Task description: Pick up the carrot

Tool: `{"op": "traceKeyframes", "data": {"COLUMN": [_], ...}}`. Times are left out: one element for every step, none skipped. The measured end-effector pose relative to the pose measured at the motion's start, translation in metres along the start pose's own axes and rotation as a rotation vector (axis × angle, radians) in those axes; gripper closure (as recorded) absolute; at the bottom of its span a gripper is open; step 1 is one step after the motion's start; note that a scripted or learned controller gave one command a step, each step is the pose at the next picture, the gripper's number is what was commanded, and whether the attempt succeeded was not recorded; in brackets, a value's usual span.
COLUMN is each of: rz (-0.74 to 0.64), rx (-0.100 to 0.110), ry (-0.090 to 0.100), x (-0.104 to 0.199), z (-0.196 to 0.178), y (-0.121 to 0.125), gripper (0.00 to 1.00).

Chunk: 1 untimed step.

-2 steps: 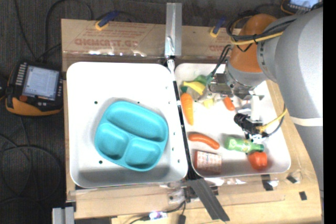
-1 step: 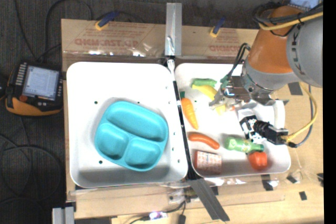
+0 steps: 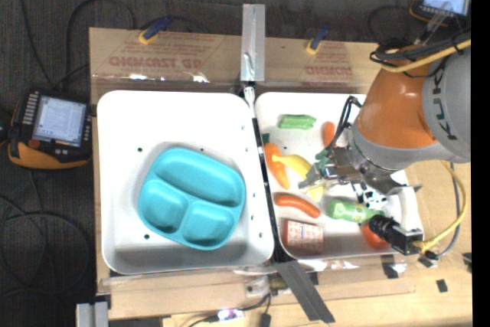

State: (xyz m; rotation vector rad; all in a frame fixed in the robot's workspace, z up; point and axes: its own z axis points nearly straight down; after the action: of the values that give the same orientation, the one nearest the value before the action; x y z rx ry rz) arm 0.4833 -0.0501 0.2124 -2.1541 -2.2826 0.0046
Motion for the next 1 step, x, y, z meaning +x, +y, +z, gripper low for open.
{"op": "traceKeyframes", "data": {"rz": [-0.056], "rx": [0.001], "ry": [-0.001], "x": [0.0052], "z": [0.0068], "y": [0.0], "gripper": [1.0]}}
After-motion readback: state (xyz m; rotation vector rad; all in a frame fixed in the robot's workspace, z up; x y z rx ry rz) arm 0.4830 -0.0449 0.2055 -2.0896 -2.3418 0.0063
